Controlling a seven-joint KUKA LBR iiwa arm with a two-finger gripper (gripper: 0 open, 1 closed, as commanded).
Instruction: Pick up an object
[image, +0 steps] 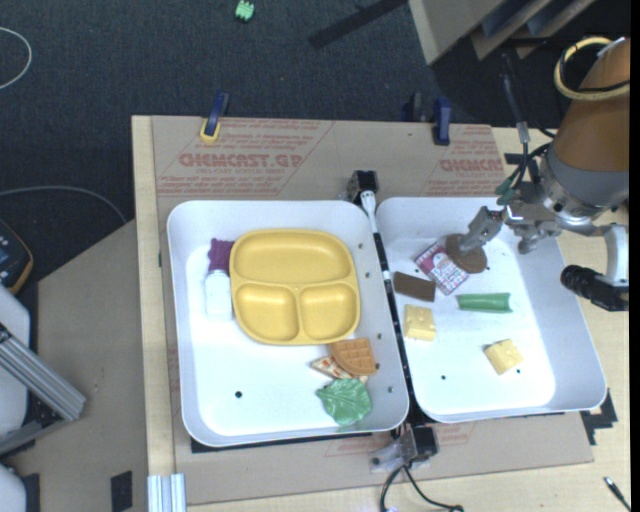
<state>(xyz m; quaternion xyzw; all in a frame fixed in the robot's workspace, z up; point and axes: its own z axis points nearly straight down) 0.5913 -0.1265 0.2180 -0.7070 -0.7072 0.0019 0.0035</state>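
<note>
Hovering in the right bin (570, 330), the claw (466, 252) sits beside the red-white packet (436, 264); finger state unclear.

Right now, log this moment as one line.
gripper: over right bin, above patterned packet | fingers: cannot tell | lifted: nothing seen | left bin: yellow tray

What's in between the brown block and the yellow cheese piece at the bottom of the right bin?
In the camera view, the green stick lies between the brown block and the lower cheese piece.
</note>
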